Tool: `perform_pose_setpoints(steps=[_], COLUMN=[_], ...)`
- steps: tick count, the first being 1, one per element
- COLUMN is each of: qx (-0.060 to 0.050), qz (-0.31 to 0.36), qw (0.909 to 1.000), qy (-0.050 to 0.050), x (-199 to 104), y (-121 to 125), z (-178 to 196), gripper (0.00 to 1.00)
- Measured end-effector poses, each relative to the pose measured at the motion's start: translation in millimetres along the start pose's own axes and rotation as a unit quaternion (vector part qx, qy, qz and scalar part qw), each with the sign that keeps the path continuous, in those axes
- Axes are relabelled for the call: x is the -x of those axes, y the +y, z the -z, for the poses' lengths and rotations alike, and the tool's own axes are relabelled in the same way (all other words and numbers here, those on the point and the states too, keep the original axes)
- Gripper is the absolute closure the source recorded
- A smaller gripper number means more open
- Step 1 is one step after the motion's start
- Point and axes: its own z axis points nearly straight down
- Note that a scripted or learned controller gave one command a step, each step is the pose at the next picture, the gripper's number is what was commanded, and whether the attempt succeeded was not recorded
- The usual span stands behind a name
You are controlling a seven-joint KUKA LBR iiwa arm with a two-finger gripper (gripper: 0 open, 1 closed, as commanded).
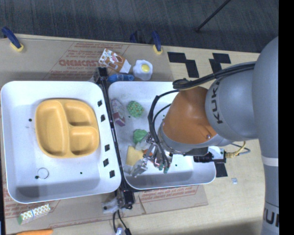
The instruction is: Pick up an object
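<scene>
My gripper (154, 159) hangs low over the front part of the right bin (186, 179), under the orange band of the arm. Just to its left lies a pale yellow wedge (133, 155), close to the gripper's tip or touching it; I cannot tell which. A green lump (139, 135) rests just behind the wedge. Farther back sit a second green piece (134, 107) and a small clear-and-purple packet (118, 112) near the bin's left wall. The arm hides the right half of this bin.
The left bin (12, 131) holds a yellow divided tray (67, 127). Behind the bins on the cardboard lie a small printed box (110, 58), a blue item (120, 77) and a yellow-and-white object (143, 69). A wrapped packet (34, 213) lies at the front left.
</scene>
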Motion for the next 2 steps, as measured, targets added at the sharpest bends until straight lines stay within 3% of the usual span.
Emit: perform_pose_setpoints(steps=[1, 2], qx=[0.000, 0.000], qz=[0.146, 0.147], qw=[0.9892, 0.9891], qy=[0.002, 0.002], x=[-9.0, -8.5], y=[-3.2, -2.5], z=[0.0, 10.0], gripper=[0.00, 1.00])
